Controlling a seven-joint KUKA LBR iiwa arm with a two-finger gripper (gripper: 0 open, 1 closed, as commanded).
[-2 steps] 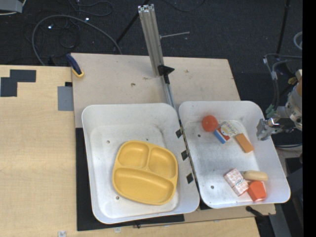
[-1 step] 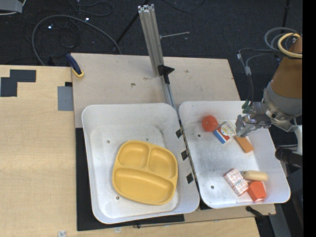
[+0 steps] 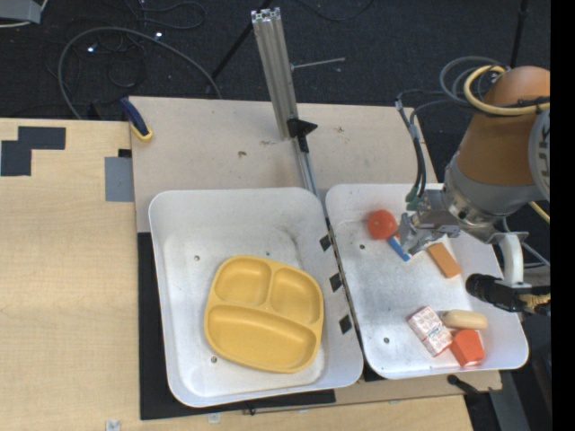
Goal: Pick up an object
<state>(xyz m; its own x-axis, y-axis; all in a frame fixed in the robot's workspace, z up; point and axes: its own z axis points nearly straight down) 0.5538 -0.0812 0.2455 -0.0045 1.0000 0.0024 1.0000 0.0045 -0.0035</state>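
Fingers (image 3: 411,237) point down into the right bin (image 3: 377,348), at its upper middle; whether they are parted or closed cannot be told, since the wrist housing and their own dark shapes mask the tips. Nothing is seen clamped between them.

Gripper (image 3: 413,239) sits below the grey wrist and the orange band (image 3: 503,137) of the arm, which enters from the right.

Objects relative to the fingers:
- Blue stick (image 3: 399,249): right at the tips, slanting down-left; it looks to touch them, but contact is unclear.
- Red ball (image 3: 381,224): just beside the fingers, to their left and slightly above.
- Orange block (image 3: 443,259): near, to the right and a little below, lying tilted on the bin floor.
- Pink-and-white box (image 3: 430,329): well below the fingers, toward the bin's lower right.
- Tan roll (image 3: 464,320): well below and right, just beside the box.
- Red-orange block (image 3: 467,347): farthest below, touching or almost touching the box at the bin's lower right corner.

Left bin (image 3: 180,241), well to the left of the fingers, holds a yellow divided plate (image 3: 265,312) with three compartments, lying flat in the lower middle.

Metal post (image 3: 277,70) stands above and left of the fingers, behind the seam between the two bins.
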